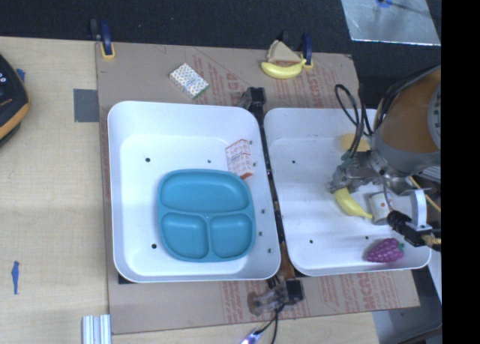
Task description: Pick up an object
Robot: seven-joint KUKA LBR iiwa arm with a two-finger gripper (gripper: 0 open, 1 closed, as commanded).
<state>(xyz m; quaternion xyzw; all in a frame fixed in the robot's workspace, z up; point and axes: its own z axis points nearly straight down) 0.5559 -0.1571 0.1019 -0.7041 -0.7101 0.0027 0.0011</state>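
**Arm reaching into the right bin, gripper down by a banana**

The tabletop (45,207) is lying pale and wood-coloured under a sheet of brown cardboard (225,61), which is carrying both bins. The left bin (124,121) is holding a blue divided plate (205,213) in its lower middle, three compartments facing up, and a small red-and-white packet (239,158) is lying just above the plate's upper right corner, near the bin's right wall.

The right bin (300,155) is sitting just beside the left one, their edges nearly touching. The grey arm (409,121) with its orange band is reaching into it from the right, covering the bin's right part. The gripper (346,182) is sitting low over the bin floor, right at the upper end of a yellow banana (351,204) that is lying at a slant. Whether the gripper is spread or pressed together I cannot tell, nor whether it is pinching the banana. A purple bunch of grapes (383,251) is resting near the bin's lower right corner, apart from the banana.

Outside the bins, a second banana (281,70) is lying on the cardboard near its top edge, and a small patterned packet (188,79) is lying to its left.
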